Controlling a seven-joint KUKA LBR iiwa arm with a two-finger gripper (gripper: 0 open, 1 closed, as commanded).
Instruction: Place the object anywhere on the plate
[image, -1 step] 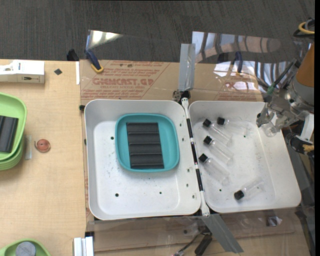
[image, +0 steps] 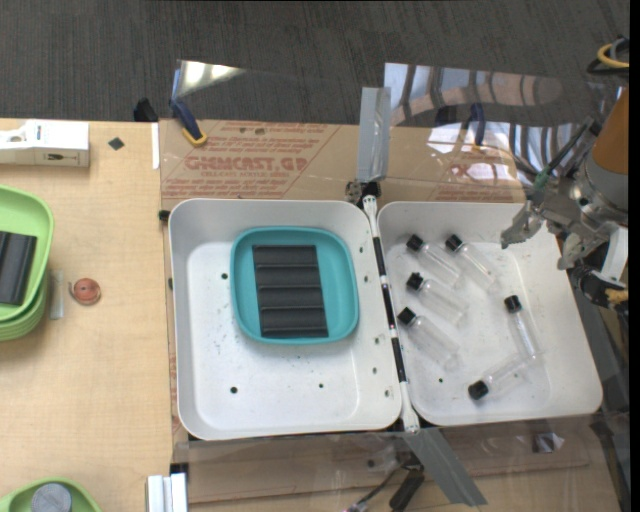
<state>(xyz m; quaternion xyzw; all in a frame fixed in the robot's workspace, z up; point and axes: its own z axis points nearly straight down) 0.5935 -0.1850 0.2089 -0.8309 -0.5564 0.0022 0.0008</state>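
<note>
While the teal plate in the left bin carries only its dark ridged insert, the clear vials lie loose in the right bin; at far right, the gripper hovers, fingers spread, pinching nothing.

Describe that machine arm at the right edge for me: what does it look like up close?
The arm is grey metal with an orange band above the wrist. Dark and greenish cables run down alongside it. At its end sits a gripper with two slim, pale metal fingers on a grey, blocky body. A yellow-and-black ring shows near the top.
</note>
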